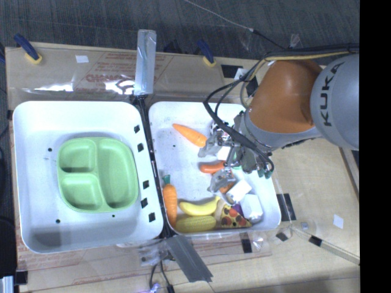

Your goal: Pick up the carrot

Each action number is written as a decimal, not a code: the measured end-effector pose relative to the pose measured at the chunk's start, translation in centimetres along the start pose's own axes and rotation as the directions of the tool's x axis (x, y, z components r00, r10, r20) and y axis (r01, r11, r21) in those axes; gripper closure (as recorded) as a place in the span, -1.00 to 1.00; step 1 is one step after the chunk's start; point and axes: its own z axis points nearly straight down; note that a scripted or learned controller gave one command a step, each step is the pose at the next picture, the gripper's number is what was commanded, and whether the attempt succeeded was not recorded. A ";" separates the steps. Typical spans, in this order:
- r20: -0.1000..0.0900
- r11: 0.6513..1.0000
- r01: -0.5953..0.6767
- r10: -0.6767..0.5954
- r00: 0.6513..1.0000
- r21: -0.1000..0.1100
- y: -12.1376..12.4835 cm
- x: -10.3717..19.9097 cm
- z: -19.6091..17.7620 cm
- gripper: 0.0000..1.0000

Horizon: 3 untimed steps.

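Claw [218,159] is down inside the right bin [160,133], roughly mid-bin, with its two fingers spread well apart, so it's open and not clamped on anything as far as I can see. One finger sits just beside the fat end of the carrot [189,134], which lies flat in the far half of that bin, thin tip pointing toward the bin's view-left wall. It isn't between the fingers.

A small orange piece [212,168] lies in the gap, close to the nearer finger; can't tell if they touch.

A second carrot [170,201] with a green top lies along the bin's view-left wall, in the near half. In the bin's near end there's a banana [198,208] with a corn cob [195,223] just beside it against the near wall, plus a pizza slice [232,215] and a white block [251,207] toward the near right corner.

The grey arm [333,102] with its orange band [281,99] hangs over the bin's right side.

Touching the right bin on its view-left side is the left bin [36,127], holding a green divided plate [96,173].
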 end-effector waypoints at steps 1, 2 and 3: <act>-0.005 0.935 -0.355 0.355 0.935 -0.001 -1.6 -2.7 6.5 -1.00; -0.001 0.890 -0.456 0.456 0.890 -0.001 -0.4 -6.7 11.0 -1.00; 0.003 0.895 -0.446 0.446 0.895 -0.001 -0.3 -6.8 9.9 1.00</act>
